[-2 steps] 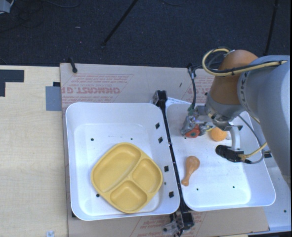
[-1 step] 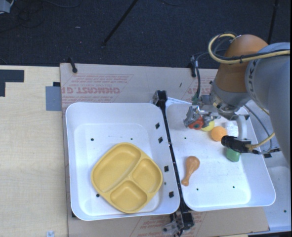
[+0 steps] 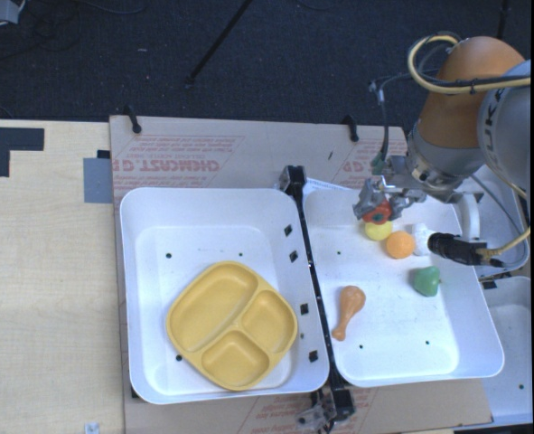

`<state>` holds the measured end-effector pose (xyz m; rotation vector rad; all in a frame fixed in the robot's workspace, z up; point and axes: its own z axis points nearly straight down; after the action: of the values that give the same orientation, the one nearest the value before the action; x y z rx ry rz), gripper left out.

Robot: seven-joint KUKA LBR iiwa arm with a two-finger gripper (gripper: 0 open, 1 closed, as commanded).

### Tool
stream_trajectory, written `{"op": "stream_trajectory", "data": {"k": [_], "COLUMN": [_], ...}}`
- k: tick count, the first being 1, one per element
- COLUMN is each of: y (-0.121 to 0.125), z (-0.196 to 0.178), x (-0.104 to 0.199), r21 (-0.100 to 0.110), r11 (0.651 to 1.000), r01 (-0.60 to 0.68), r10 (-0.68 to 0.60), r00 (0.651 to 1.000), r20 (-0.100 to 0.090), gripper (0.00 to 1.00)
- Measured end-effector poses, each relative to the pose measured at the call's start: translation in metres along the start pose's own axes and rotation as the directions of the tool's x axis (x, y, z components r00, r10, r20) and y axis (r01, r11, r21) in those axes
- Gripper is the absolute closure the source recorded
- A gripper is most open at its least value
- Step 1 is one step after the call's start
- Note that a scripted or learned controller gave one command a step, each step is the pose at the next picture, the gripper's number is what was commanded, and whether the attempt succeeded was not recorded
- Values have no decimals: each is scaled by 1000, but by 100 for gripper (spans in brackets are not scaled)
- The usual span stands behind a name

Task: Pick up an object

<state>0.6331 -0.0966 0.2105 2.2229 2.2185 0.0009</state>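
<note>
The arm (image 3: pixel 470 98) reaches in over the far corner of the right bin (image 3: pixel 483 355), and the claw (image 3: pixel 379 204) sits low there, right above a small cluster of toys. Directly under it is a yellow ball (image 3: pixel 378 231) with something red (image 3: pixel 377 212) at its top, tucked against the claw's tip. Just beside that, touching or nearly so, lies an orange ball (image 3: pixel 399 245). A green piece (image 3: pixel 426 281) rests a little nearer the camera, and a toy drumstick (image 3: pixel 347 309) lies apart from the rest in the open middle of the bin. The left bin (image 3: pixel 149 242) carries a yellow divided plate (image 3: pixel 231 324).

The step in hand looks like the descent onto the yellow ball, or a closing around it. To do it well, the claw should straddle the yellow ball alone; the orange ball sits so close that a finger could land on it and push both away. Round things also squirt out of a shallow pinch, so a centred, deep grip matters, followed by a straight lift.

The claw's state cannot be told from this slanted view: its tip is a dark, cluttered shape. It appears to touch the red piece, but nothing is clearly held.
</note>
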Motion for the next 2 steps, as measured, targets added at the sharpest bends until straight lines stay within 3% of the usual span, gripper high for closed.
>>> {"op": "stream_trajectory", "data": {"k": [1, 2], "y": [-8, -29], "z": [-47, -32], "x": [-5, 46], "r21": [0, 7], "r11": [1000, 1000], "r01": [-2, 4], "r10": [2, -4], "r00": [1000, 1000], "r20": [0, -2], "gripper": [100, 100]}}
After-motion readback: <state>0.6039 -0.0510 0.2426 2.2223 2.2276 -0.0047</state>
